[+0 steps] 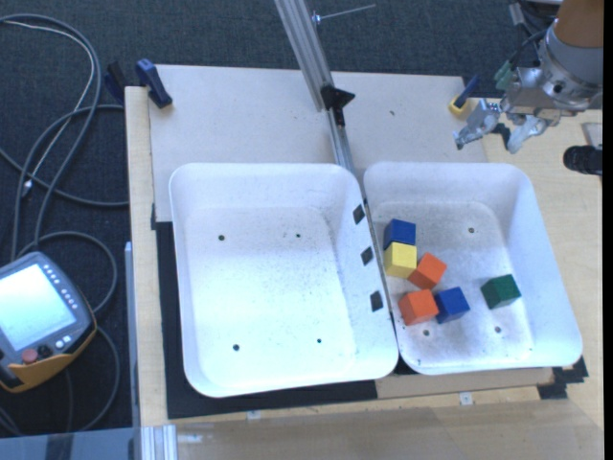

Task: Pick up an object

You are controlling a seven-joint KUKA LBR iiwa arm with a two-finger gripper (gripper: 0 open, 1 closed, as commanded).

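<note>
Several cubes lie in the right bin [536, 218]. A blue cube [400, 231] touches a yellow cube [400, 257] near the bin's left wall. Below them sit an orange cube [428, 270], a second orange cube [418, 307] and another blue cube [451, 304]. A green cube [500, 291] lies apart to the right. My gripper [487, 140] hangs above the bench just beyond the right bin's far rim. It is open with nothing between its fingers, and it is well away from the cubes.
The left bin [192, 257] stands beside the right one. A slanted metal pole [302, 41] rises between the bins at the back. Blue clamps [153, 82] [466, 92] grip the board's far edge. A teach pendant [38, 314] and cables lie on the floor at left.
</note>
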